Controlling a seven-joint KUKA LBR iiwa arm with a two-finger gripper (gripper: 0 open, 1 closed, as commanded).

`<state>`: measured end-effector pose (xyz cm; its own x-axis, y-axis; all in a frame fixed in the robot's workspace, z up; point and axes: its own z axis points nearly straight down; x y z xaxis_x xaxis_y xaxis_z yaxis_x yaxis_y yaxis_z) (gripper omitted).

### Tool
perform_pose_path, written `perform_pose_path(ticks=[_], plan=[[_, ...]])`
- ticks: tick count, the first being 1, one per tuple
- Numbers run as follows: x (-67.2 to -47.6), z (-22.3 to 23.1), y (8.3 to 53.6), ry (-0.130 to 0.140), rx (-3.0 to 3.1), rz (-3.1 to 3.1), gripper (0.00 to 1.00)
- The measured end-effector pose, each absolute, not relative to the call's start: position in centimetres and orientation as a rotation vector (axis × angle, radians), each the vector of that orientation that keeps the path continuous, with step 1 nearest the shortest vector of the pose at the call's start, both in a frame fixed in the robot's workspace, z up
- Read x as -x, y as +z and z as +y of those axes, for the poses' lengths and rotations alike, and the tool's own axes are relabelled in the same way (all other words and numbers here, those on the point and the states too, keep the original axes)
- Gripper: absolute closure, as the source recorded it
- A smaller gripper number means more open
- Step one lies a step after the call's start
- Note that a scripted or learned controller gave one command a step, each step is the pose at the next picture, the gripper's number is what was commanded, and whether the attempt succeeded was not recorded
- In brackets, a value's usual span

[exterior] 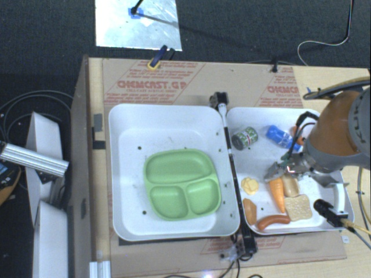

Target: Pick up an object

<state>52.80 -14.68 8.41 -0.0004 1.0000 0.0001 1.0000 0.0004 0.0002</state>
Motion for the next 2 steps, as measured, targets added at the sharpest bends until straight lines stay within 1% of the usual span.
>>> perform_pose_path(ticks=[1, 2], plan=[[-49.7, -12.4, 8.4, 0.002, -2.22, 2.223, 0.0], [-49.8, -12.4, 9.4, 0.004, -2.218, 2.222, 1.0]])
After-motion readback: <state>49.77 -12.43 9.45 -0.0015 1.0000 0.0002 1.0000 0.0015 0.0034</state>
